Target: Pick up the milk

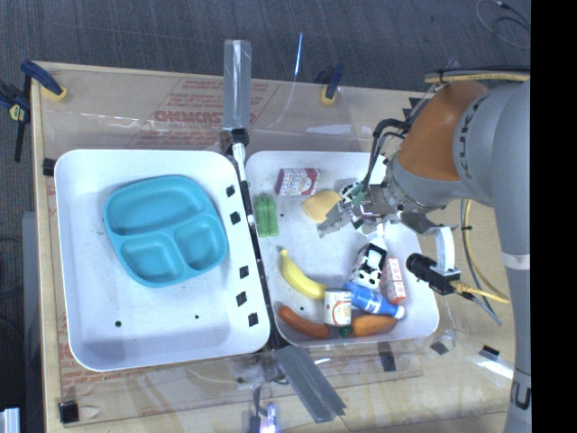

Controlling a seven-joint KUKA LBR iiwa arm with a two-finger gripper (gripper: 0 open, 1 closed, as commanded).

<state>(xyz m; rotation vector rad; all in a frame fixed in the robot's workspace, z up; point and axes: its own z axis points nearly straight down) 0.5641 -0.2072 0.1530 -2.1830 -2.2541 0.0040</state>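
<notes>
Left bin [81, 242]: centre-left of the frame, holding a blue divided plate [165, 228].
Right bin [270, 165]: right of centre, crowded – green block [266, 215], maroon carton [296, 181], yellowish lump [320, 206], banana [300, 278], sausage [305, 323], small carton [338, 308], carrot [370, 325], blue bottle [371, 300].
Milk [370, 265]: probably the black-and-white cow-patterned carton, lower right of that bin, lying among other packets, touching the bin floor.
Gripper [347, 216]: upper right of the bin, just above-left of the milk – fingers spread, nothing between them.
Progress: judged early – no grasp made, milk not lifted; left to do: line up over the carton, close, raise.
</notes>
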